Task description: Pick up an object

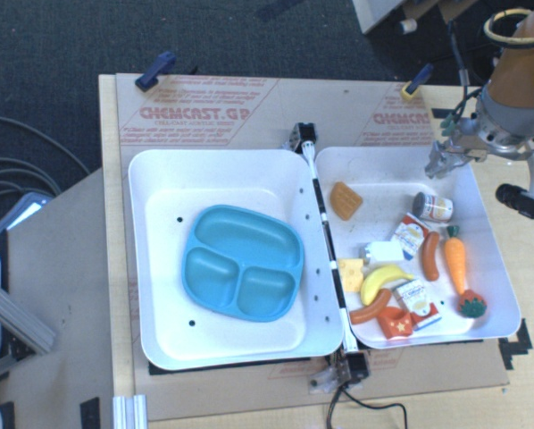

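The right bin [374, 170] holds a heap of toy food: a brown bread piece [345, 200], a small can [434, 206], a carton [410, 236], a red sausage [430, 256], a carrot [455, 263], a strawberry [471, 305], a banana [383, 282] and a cheese wedge [350, 275]. My gripper [440, 161] hangs over the bin's far right corner, just above and behind the can. I see nothing in it.
In the left bin [151, 195] lies a blue divided plate [242, 262]. A black divider clip [303, 136] sits where the two bins meet. Blue clamps [154, 70] hold the cardboard base at the back. Cables lie at the far left.
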